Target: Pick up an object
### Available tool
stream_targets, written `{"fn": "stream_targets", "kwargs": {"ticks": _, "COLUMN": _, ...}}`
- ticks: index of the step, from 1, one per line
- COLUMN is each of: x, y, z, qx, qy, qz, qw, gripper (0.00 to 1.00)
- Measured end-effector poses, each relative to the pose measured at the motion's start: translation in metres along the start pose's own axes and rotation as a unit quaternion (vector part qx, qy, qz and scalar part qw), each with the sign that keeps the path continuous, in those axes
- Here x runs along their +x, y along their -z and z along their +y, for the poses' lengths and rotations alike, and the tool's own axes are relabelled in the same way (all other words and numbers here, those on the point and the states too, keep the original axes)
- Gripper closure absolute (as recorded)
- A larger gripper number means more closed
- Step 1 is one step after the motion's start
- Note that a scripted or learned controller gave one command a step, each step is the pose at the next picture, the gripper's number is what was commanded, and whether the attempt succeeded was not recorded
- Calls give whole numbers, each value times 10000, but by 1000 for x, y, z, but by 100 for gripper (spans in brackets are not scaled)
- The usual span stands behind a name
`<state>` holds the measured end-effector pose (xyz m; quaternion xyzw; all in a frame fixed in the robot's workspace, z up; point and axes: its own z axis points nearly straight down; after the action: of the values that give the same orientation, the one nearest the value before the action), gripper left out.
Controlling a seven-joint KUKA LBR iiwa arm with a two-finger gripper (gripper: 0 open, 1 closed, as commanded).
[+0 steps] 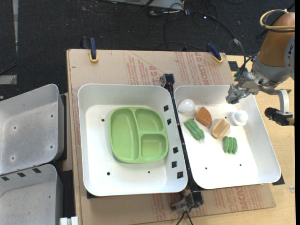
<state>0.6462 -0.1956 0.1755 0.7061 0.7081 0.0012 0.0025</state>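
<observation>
My gripper [233, 97] hangs over the far right part of the right bin [248, 170], just above and left of a small white piece [240, 117]. Below it lie a tan bread-like piece [220, 128], an orange-brown wedge [203, 116], a white ball [186, 107], and two green pods: one [194, 129] near the bin's left side, one [229, 145] further right. Nothing shows between the fingers. A green divided plate [138, 135] sits in the left bin [93, 172].
A black divider with clips [177, 139] runs between the two bins. Blue and yellow clamps [93, 50] hold the cardboard base at the back. Grey trays [28, 121] lie off to the left. Cables trail on the floor behind.
</observation>
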Motion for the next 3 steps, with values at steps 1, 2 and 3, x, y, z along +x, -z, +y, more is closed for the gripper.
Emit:
{"fn": "stream_targets", "kwargs": {"ticks": 1, "x": 0, "y": 26, "z": 1, "qx": 8, "qy": 0, "qz": 3, "qw": 10000, "gripper": 100}}
{"fn": "stream_targets", "kwargs": {"ticks": 2, "x": 59, "y": 26, "z": -13, "qx": 31, "qy": 18, "qz": 15, "qw": 10000, "gripper": 100}}
{"fn": "stream_targets", "kwargs": {"ticks": 3, "x": 111, "y": 28, "z": -29, "qx": 30, "qy": 20, "qz": 19, "qw": 10000, "gripper": 100}}
